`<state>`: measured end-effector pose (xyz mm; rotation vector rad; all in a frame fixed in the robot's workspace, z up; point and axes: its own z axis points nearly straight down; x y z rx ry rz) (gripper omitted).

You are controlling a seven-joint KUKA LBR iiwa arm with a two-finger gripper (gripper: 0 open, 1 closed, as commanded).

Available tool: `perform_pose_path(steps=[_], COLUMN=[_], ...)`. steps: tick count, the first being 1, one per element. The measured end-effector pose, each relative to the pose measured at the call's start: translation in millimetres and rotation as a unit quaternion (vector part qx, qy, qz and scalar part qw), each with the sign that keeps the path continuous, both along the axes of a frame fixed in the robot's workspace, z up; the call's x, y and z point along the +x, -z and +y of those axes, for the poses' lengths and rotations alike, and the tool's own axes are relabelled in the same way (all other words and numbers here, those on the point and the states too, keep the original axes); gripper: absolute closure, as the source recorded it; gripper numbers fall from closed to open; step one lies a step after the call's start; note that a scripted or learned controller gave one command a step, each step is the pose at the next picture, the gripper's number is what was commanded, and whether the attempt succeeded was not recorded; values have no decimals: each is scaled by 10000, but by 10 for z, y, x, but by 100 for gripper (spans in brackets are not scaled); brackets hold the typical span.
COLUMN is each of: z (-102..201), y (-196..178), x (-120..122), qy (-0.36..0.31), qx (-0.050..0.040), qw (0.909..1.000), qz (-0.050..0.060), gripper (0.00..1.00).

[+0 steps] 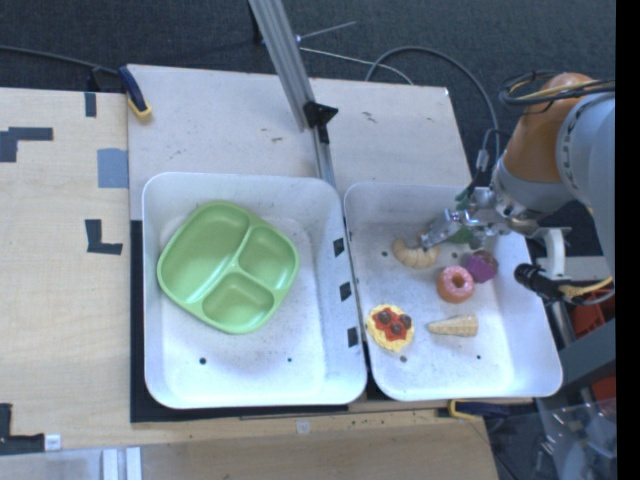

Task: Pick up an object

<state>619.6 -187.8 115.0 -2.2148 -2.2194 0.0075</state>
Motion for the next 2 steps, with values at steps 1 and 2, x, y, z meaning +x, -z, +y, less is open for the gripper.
perform_pose_path(steps=[1,2], z=[0,31], y=[-140,-599], x=[20,104], qy=[-7,-1], qx=[-6,-9], qw=[10000,10000], qz=[-30,-58], gripper=[100,100])
